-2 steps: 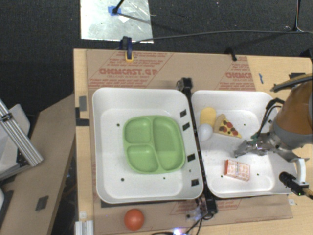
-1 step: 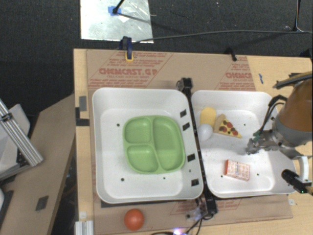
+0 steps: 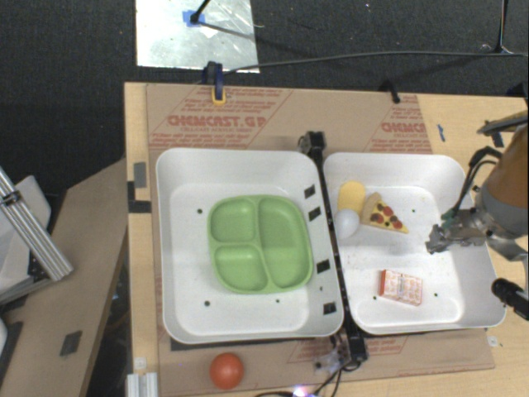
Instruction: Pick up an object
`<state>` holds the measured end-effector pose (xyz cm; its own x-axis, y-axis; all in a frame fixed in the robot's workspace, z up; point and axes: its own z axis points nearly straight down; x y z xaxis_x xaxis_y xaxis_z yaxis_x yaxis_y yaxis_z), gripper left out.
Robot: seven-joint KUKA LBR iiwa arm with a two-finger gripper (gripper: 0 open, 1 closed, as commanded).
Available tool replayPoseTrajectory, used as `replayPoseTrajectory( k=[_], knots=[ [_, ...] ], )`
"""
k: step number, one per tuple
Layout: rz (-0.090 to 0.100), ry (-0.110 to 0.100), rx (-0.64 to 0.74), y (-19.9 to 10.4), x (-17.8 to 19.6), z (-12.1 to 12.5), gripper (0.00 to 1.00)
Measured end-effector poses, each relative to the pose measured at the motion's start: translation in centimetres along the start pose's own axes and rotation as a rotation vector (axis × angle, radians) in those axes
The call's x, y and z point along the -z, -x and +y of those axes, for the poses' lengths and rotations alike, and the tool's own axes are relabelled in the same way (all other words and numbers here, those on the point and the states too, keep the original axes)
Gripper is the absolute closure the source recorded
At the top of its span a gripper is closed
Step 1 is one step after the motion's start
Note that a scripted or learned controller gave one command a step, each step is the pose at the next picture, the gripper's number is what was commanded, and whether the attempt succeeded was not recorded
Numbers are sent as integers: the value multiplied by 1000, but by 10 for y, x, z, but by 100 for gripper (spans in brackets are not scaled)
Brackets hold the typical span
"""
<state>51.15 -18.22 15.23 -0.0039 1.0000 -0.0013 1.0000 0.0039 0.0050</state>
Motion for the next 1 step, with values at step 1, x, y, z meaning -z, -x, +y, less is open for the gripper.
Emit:
replayPoseTrajectory(
  k=[1],
  knots=[
    [-1, 2, 0, 4, 48, -5, 100]
  ],
)
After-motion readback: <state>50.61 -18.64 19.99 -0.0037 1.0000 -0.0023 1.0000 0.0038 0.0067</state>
